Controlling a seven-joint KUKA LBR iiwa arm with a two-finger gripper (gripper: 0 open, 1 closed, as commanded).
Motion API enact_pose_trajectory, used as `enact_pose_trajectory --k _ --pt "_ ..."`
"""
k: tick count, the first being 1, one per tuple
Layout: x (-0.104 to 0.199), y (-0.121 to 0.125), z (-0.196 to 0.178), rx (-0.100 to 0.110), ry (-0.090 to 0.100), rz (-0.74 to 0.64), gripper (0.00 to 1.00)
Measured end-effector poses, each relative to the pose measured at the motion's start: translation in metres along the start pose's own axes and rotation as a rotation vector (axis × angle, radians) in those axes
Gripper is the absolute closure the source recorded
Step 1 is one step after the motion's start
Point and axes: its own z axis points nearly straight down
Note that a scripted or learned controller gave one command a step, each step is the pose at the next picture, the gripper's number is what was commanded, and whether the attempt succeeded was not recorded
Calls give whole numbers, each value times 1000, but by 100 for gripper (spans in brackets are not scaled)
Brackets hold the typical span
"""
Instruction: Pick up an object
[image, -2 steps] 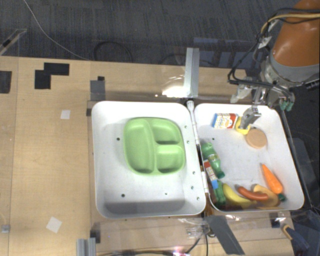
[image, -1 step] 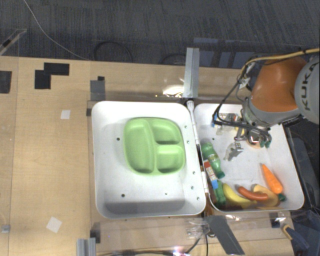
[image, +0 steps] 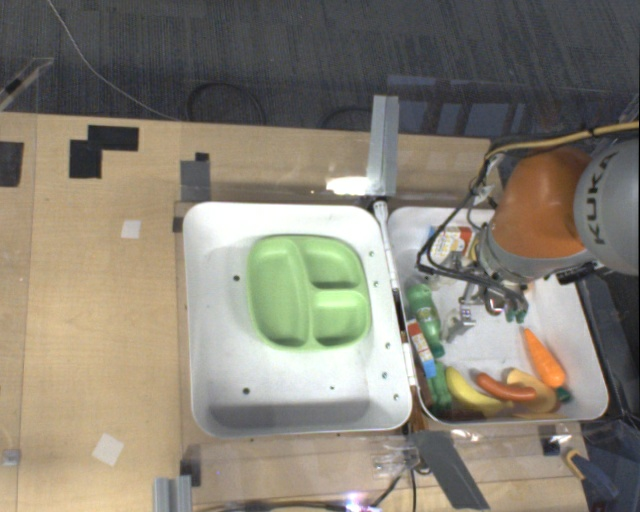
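Your arm hangs over the right bin, orange band up top, and the gripper sits low in the bin's middle with cables looped around the wrist. You can't tell if the gripper is open or closed; the metal bits at the tip are too small and cluttered to read, and nothing is visibly held. Just left of the gripper there's a green bottle lying along the bin's left wall, and below that, toward the near edge, a red and white tube and something blue. Below the gripper, near the front wall, you have a banana with a red sausage-like piece touching it on the right. Down and to the right of the gripper lies a carrot, tilted, apart from the tip. Above the gripper, partly under the wrist, a small packet with red print. Well to the left, the other bin holds a green divided tray, flat.
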Motion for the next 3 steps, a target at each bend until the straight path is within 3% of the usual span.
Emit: enact_pose_trajectory --k 1,2,3 --pt "3 -72 -52 4 2 139 0" --pt "47 -110 0 4 2 129 0" --pt "78 -109 -1 3 -1 179 0"
